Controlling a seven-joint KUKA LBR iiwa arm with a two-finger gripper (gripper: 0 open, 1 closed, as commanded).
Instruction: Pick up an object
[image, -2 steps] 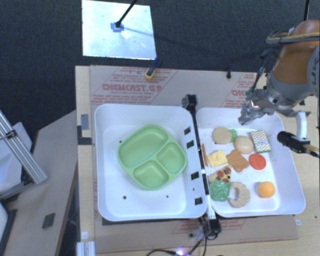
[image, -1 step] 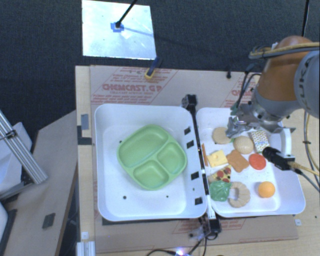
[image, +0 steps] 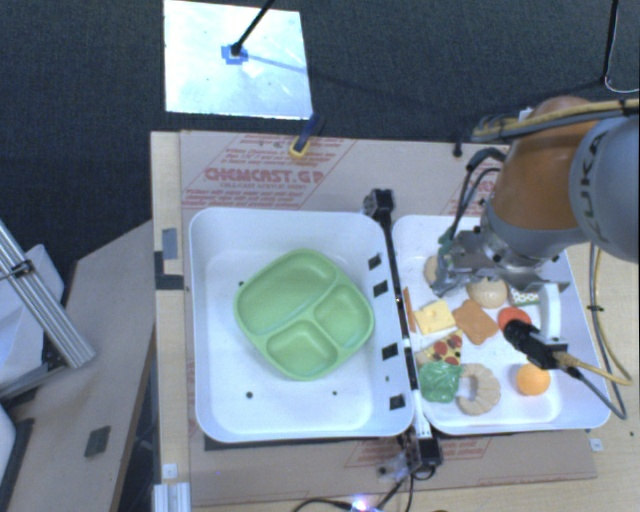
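The gripper (image: 478, 272) sits low over the right bin's (image: 580, 405) crowded upper middle, by a bun (image: 488, 293); its state cannot be told. The left bin (image: 215, 400) has open floor around a green tray (image: 304, 314).

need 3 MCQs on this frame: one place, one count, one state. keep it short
1. Where does the light-green divided plastic plate lie?
A. in the left white bin
B. in the right white bin
C. on the cardboard

2. How many compartments does that plate have?
A. two
B. three
C. five

3. How does the small round orange fruit stand to the hand?
A. between its fingers
B. lying apart from it on the bin floor
C. stacked on the plate

Key: 1 A, the plate rests on the floor of the left white bin. 2 B, two ridges split it into three wells. 3 B, the fruit lies near the right white bin's lower corner, the hand at its upper part.
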